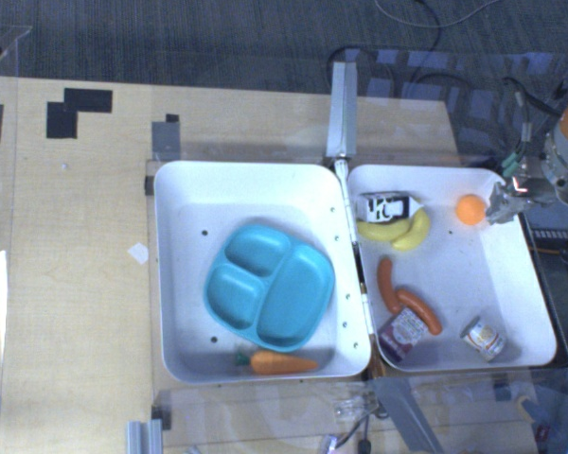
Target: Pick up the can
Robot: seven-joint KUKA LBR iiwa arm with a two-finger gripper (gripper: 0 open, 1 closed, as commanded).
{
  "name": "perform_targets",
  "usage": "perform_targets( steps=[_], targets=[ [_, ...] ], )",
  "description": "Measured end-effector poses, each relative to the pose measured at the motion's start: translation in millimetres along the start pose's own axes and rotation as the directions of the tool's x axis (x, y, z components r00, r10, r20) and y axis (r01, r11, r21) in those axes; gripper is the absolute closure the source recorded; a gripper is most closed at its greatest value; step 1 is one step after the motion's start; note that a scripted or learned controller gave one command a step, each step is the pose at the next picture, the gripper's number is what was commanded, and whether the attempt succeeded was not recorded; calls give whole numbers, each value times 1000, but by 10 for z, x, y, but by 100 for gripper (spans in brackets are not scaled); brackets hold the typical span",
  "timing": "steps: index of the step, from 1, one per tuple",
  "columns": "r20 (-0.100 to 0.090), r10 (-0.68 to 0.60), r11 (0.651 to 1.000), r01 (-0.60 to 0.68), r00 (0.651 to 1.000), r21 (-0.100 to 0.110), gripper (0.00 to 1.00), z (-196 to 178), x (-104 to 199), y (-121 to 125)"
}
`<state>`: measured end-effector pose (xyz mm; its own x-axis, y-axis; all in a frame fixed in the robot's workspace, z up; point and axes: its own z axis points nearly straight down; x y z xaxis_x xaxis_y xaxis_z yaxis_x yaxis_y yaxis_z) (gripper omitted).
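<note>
Can (484, 338) noted lying on its side at the near right corner of the right bin (540, 296), long axis slanted from near-right to far-left, well apart from and nearer the camera than the fingers (505, 203). Approach step judged in hand; nothing is held, and the fingers' opening cannot be told. Next, travel toward the near corner and a descent are called for.

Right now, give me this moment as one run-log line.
gripper: at right bin's far right edge, beside orange ball | can: lying in bin's near right corner, untouched | pick: not started
</note>
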<state>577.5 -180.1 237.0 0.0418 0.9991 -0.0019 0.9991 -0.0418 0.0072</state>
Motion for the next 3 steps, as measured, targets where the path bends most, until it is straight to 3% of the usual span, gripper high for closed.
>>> perform_targets(
  steps=[1, 2, 3],
  targets=[
    [-1, 261, 965, -261, 965, 6, 100, 1001, 892, -102],
    [0, 275, 961, -275, 961, 3, 100, 549, 413, 8],
    [2, 606, 795, -606, 796, 6, 100, 525, 1027, -149]
  ],
)
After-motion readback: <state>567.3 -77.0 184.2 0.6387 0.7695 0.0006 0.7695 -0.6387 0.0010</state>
